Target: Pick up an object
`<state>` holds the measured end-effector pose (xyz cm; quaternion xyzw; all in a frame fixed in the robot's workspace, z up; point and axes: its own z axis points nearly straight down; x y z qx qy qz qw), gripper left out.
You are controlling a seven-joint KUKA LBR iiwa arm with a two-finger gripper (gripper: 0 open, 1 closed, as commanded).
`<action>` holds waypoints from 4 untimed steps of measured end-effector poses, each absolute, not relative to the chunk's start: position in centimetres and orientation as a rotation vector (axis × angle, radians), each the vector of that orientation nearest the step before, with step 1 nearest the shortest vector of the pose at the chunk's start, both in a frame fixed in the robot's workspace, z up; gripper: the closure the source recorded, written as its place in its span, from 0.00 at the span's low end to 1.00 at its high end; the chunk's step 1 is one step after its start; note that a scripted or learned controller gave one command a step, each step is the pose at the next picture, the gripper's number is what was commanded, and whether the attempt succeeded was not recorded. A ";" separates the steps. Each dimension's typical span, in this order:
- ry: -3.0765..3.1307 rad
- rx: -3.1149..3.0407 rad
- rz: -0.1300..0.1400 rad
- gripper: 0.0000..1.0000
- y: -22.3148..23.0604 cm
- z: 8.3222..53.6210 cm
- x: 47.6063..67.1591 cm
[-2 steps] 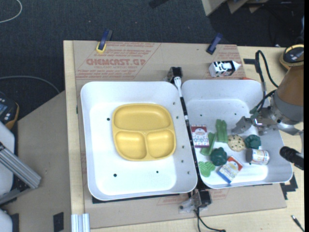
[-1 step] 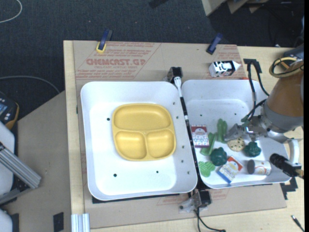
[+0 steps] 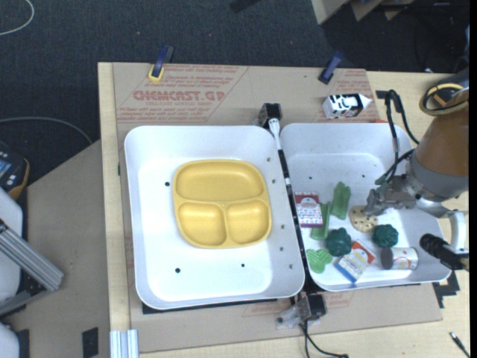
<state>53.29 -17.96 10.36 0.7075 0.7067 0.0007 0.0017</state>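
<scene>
The right bin (image 3: 328,144) holds several small items: a red-and-white packet (image 3: 308,208), a light green piece (image 3: 340,200), a dark green broccoli-like piece (image 3: 337,242), a tan spotted cookie (image 3: 361,219), another dark green piece (image 3: 385,236), a bright green leaf shape (image 3: 318,259), and a small carton (image 3: 356,260). My gripper (image 3: 375,203) hangs low over the bin's right side, just above the cookie, with its tips close to it. I see nothing between the fingers.
The left bin (image 3: 149,200) holds a yellow three-compartment plate (image 3: 221,202). A small white tube (image 3: 402,258) and a dark brown piece (image 3: 387,257) lie at the right bin's front right. A black-and-white object (image 3: 346,104) sits behind the right bin. Clamps hold the board's far edge.
</scene>
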 end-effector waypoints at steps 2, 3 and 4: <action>2.216 2.216 0.004 1.00 -18.5 20.5 53.0; 2.219 2.215 0.003 1.00 -18.5 22.7 53.1; 2.225 2.212 0.005 1.00 -14.8 23.4 56.0</action>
